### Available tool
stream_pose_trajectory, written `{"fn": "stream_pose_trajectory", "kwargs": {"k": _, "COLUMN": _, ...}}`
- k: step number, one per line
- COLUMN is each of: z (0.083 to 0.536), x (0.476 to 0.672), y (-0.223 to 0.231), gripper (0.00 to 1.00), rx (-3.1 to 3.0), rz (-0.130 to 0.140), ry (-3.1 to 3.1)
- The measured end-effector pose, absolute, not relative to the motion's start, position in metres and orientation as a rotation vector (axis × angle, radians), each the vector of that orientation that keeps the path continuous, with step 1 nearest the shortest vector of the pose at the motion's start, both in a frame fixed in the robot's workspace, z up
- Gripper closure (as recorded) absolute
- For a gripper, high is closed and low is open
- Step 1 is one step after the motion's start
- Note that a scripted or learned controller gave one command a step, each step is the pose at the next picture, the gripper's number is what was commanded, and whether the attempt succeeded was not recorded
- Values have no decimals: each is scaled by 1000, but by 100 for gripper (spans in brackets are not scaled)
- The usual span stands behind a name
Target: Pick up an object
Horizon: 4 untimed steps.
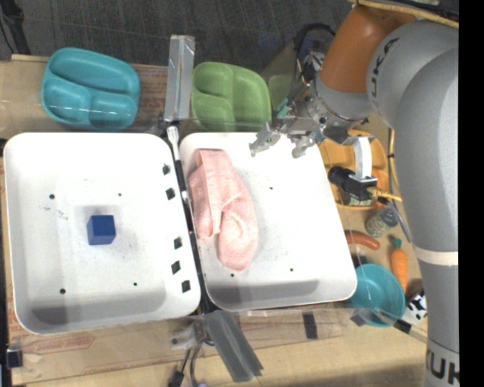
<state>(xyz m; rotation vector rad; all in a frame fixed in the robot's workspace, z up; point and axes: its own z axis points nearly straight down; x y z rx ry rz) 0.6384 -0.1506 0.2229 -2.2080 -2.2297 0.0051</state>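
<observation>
The gripper (281,140) hovers with fingers spread and nothing between them, above the back rim of the right bin (323,216), just behind the pink cloth mitt (222,208). The soft, lumpy mitt lies along that bin's left wall, with bare white floor to its right. A small blue cube (102,229) sits mid-floor in the left bin (32,184), well apart from the mitt.

arm in from right, orange band up top | gripper (281,141) over far edge of right bin (331,240), fingers apart, nothing btwn | pink cloth (223,208) lies in right bin, left side | blue cube (102,229) in left bin (32,208) | teal tray (90,87) & green tray (230,95) behind bins
</observation>
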Motion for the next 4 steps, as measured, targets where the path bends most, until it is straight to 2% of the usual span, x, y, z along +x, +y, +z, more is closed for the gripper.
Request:
{"fn": "stream_pose_trajectory", "kwargs": {"k": 1, "z": 152, "x": 583, "y": -111, "gripper": 0, "rx": -2063, "rz": 5, "ry": -2365}}
{"fn": "stream_pose_trajectory", "kwargs": {"k": 2, "z": 94, "x": 589, "y": -121, "gripper": 0, "rx": -1911, "rz": -2, "ry": -2495}}
{"fn": "stream_pose_trajectory", "kwargs": {"k": 3, "z": 104, "x": 590, "y": -121, "gripper": 100, "rx": -1907, "rz": -1, "ry": -2498}}
{"fn": "stream_pose_trajectory", "kwargs": {"k": 4, "z": 192, "x": 618, "y": -68, "gripper": 100, "rx": -2048, "rz": 2, "ry": -2381}}
